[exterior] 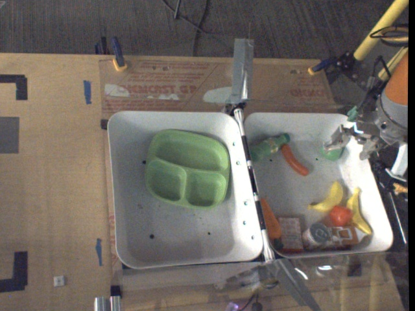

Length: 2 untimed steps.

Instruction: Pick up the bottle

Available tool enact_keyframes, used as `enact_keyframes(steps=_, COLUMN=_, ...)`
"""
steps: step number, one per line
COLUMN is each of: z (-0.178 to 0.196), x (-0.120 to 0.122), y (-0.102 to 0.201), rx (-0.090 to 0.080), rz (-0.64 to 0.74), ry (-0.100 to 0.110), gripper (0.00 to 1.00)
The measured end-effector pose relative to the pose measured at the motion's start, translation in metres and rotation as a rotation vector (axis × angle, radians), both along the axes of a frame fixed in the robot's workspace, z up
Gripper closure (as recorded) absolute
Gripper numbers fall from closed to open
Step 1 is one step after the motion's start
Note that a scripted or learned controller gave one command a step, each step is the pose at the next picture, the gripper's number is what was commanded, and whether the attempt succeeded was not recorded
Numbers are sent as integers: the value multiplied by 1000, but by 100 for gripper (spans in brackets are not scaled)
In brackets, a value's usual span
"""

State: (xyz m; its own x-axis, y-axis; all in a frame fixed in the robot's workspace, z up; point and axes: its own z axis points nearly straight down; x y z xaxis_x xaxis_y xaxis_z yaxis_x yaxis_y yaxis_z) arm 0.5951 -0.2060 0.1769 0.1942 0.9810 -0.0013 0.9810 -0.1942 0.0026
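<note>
Light green divided plate (188,168) in a white bin (123,193), green bottle (269,147) with a red cap, orange-red carrot (295,161), yellow banana (329,196), possibly a red-orange tomato (340,215), tan cardboard bench (52,186)

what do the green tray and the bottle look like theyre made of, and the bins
Green tray: likely moulded plastic, matte, with soft rounded compartment edges and an even colour. Bottle: probably plastic with a printed label; it is too small and blurred to be sure. Bins: white, smooth and slightly glossy with rounded corners, most likely plastic, though painted metal cannot be ruled out.
</note>
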Motion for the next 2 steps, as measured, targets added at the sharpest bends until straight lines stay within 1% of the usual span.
enact_keyframes(steps=1, z=11, x=1, y=1, rx=-2, rz=3, ry=-3, gripper=100)
enact_keyframes(steps=2, z=12, x=27, y=59, rx=1, rz=3, ry=-1, gripper=100)
